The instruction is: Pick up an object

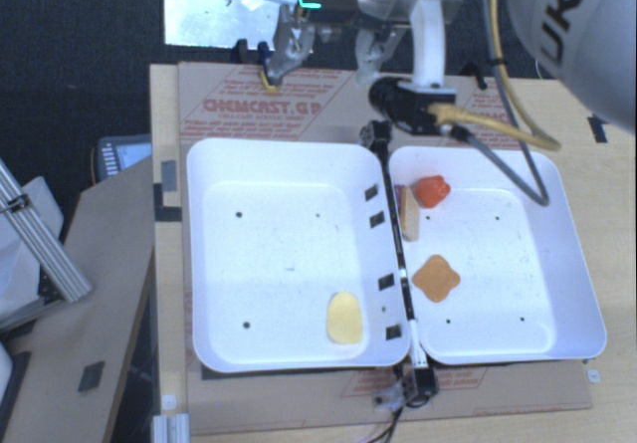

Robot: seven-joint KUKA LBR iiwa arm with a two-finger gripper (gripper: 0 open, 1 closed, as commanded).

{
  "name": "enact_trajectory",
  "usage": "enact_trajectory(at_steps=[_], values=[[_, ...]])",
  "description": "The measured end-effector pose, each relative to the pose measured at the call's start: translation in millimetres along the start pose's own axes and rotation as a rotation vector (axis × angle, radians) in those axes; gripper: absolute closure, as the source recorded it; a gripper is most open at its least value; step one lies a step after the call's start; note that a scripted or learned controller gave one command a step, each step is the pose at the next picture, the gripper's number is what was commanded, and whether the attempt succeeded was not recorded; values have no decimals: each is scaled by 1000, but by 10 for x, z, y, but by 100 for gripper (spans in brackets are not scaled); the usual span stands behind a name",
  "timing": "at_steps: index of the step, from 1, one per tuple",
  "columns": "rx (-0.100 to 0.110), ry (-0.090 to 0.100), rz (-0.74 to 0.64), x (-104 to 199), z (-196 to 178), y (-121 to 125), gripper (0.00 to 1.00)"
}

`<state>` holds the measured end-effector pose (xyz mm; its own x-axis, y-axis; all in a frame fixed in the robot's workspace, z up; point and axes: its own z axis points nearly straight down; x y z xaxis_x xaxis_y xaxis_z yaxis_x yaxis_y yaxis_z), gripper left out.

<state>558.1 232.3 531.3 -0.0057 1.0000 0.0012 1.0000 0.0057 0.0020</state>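
The bench [119,262] is of pale wood and carries a brown cardboard sheet [259,108] with red print, and on this sheet lie the two shallow white bins side by side. The grey arm [572,3] enters from the upper right corner, with black letters on its body, and it stays high above the far edge of the bins. A yellow cable [498,127] and a grey hose [518,167] run from the wrist area over the far rim of the right bin [567,272].

The left bin [214,262] holds one thing, a pale yellow object [344,318], which lies near the front right corner of this bin, close to the dividing wall. The right bin holds three things. An orange-brown flat object [436,278] lies in the left half of the bin, near the middle. A red-orange object [431,191] lies at the far left part of the bin. A small pale cream and pink piece [408,213] lies just beside the dividing wall, near the red-orange one and below it in the view.

The gripper [328,48] hangs above the cardboard, beyond the far rims of the bins, well apart from all the objects. Its two fingers [286,53] stand apart from each other, and nothing is between them.
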Motion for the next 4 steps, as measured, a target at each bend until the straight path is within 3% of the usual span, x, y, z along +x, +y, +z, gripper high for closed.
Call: enact_trajectory(at_steps=[1, 2, 3, 4], values=[[-4, 2, -5, 4, -116, 2, 100], [16, -7, 6, -5, 2579, 297, 100], [2, 1, 0, 28, 2084, -247, 100], [3, 0, 1, 26, 1990, -582, 100]])
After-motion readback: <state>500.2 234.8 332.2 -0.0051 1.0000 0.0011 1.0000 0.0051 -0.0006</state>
